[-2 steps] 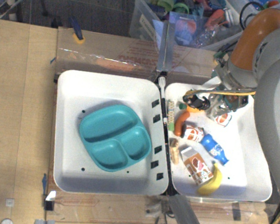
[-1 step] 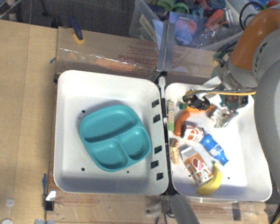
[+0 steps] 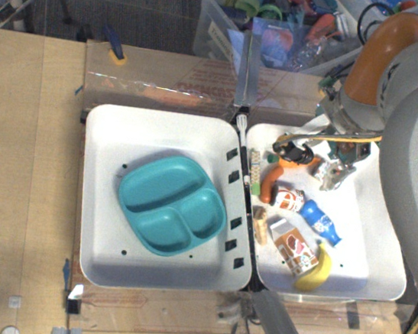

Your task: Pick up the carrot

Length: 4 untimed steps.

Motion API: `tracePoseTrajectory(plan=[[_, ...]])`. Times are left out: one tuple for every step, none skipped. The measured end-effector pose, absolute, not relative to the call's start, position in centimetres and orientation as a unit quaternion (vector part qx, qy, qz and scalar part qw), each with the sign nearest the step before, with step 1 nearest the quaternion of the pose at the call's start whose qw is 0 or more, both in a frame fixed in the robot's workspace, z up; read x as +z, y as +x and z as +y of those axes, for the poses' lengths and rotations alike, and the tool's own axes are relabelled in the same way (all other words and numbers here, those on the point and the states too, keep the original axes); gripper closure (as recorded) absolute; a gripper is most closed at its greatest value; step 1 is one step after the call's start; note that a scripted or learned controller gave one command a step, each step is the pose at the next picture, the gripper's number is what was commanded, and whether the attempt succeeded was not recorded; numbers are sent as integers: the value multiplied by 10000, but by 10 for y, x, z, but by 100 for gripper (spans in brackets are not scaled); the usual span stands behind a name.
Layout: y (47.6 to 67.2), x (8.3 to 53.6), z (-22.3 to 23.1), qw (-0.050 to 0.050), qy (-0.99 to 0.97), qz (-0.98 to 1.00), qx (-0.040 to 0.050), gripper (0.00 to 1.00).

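Right bin [image 3: 378, 283]: carrot [image 3: 270, 180] by divider, under gripper [image 3: 331, 168]; grip state cannot tell. Can [image 3: 288, 200], blue bottle [image 3: 320, 221], box [image 3: 294, 248], banana [image 3: 316, 272] nearby. Left bin [image 3: 98, 185]: teal tray [image 3: 171, 205].

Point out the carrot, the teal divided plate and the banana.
carrot [image 3: 270, 181]: camera view, middle of its orange body.
teal divided plate [image 3: 162, 185]: camera view, floor of its large compartment.
banana [image 3: 317, 271]: camera view, middle of its yellow curve.
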State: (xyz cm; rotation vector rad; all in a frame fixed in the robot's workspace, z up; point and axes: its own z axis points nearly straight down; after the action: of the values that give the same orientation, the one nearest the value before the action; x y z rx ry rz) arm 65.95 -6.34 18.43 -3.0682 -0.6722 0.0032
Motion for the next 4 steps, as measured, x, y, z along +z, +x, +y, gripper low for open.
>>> tracePoseTrajectory(plan=[[660,184,-63,3,-9768,-2140,10,0],[660,184,-63,3,-9768,-2140,10,0],[660,184,-63,3,-9768,-2140,10,0],[657,135,-91,16,-9950,-1003,18,0]])
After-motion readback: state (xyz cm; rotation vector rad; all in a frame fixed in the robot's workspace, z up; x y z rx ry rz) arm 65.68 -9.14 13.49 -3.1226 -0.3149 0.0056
